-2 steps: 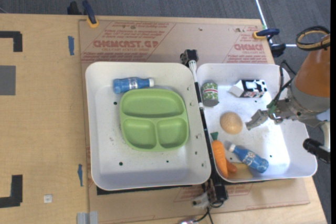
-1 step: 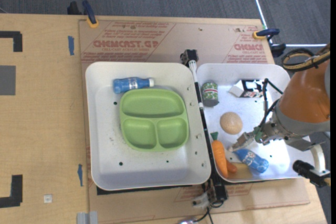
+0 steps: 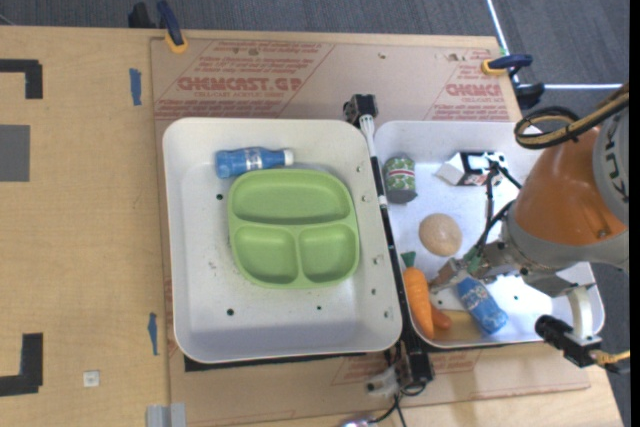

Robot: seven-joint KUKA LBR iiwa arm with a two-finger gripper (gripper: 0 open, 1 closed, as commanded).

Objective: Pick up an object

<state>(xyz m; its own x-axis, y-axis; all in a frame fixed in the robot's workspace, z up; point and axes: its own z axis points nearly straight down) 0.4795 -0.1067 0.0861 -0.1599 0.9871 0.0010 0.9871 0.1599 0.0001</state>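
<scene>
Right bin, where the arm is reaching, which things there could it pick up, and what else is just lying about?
Could be picked, right bin:
blue bottle
carrot
beige ball
green can
gripper hangs above them

Lying about, left bin:
green divided plate
second blue bottle

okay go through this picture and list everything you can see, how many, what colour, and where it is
bottle: 1, blue with white cap, lying at the back of the left bin
divided plate: 1, green, middle of the left bin
can: 1, green with a grey top, back left of the right bin
egg-shaped ball: 1, tan, middle of the right bin
carrot: 1, orange, front left of the right bin
small bottle: 1, blue, front of the right bin
bins: 2, white, side by side on the bench
clamps: 2, blue and orange, back edge of the board
gripper: 1, dark, low over the right bin beside the small bottle
</scene>
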